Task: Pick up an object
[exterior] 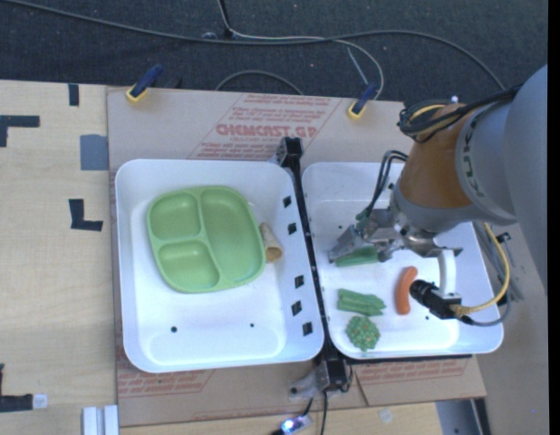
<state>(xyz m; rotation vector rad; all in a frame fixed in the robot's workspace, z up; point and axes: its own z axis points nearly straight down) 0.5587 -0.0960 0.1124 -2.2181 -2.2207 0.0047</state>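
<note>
The gripper [354, 246] hangs low in the right bin [461, 338], jaws spread, tips touching a green pod [356, 259].

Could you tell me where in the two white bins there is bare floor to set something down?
The left white bin has a bare strip along its near edge, below the green divided plate. In the right white bin, the far-left corner is bare. Its near half is crowded: green bean pod, green broccoli piece, orange carrot, with the gripper above.
</note>
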